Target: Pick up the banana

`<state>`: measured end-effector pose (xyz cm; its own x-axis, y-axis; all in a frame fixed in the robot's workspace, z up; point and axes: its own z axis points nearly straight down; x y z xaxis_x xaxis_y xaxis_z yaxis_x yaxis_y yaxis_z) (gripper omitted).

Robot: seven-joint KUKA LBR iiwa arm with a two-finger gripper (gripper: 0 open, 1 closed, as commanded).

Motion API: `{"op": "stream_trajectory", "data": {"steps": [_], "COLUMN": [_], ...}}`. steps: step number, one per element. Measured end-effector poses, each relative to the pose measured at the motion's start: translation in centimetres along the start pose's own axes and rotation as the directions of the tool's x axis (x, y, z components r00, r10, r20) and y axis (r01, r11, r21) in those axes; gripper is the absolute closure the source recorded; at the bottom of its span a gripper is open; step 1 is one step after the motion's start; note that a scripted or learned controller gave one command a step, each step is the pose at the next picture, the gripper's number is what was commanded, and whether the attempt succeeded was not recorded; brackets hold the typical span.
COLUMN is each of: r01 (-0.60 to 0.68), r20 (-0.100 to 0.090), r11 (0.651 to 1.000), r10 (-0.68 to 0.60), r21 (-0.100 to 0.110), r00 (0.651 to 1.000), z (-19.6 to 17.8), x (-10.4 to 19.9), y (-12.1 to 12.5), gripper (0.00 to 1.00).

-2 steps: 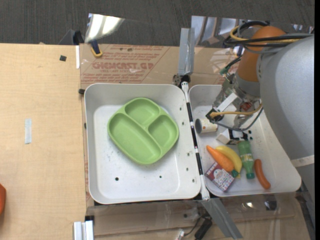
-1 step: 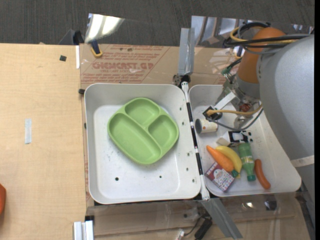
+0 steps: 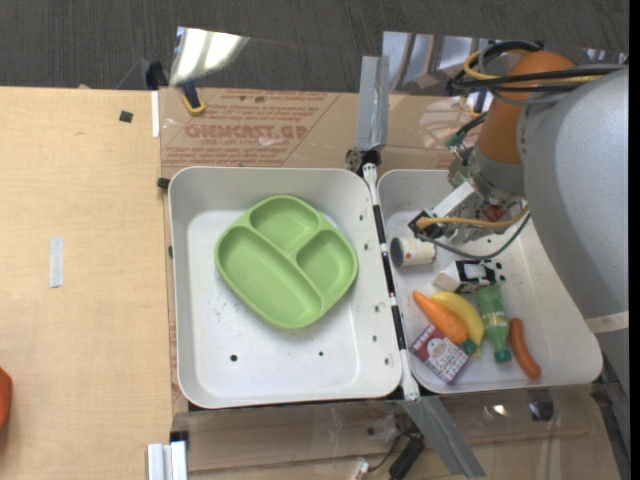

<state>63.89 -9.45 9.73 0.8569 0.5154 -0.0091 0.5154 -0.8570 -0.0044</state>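
While flat, banana [image 3: 462,317] slants upper-left to lower-right

Banana [image 3: 462,315] among toys in right bin [image 3: 560,368], gripper [image 3: 425,230] above.

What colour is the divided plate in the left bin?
Light green, plain. The plate shows best in the camera view.

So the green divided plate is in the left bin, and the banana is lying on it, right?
Not quite. The green divided plate is in the left bin, but the camera view shows the banana lying in the right bin, beside a carrot.
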Motion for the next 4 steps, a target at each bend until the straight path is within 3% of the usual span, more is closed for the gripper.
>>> {"op": "stream_trajectory", "data": {"steps": [1, 2, 3, 4], "r01": [0.001, -0.209, -0.334, -0.339], "r20": [0.000, -0.005, -0.007, -0.006], "r11": [1.000, 0.978, 0.943, 0.941], "r10": [-0.001, 0.209, 0.334, 0.339], "r21": [0.000, -0.001, 0.001, 0.000], "r00": [1.000, 0.978, 0.942, 0.941], "z": [0.0, 0.7, 0.7, 0.7], "x": [0.0, 0.5, -0.6, -1.1], "y": [0.0, 0.5, 0.0, -0.2], "gripper": [0.00, 0.00, 0.00, 0.00]}}
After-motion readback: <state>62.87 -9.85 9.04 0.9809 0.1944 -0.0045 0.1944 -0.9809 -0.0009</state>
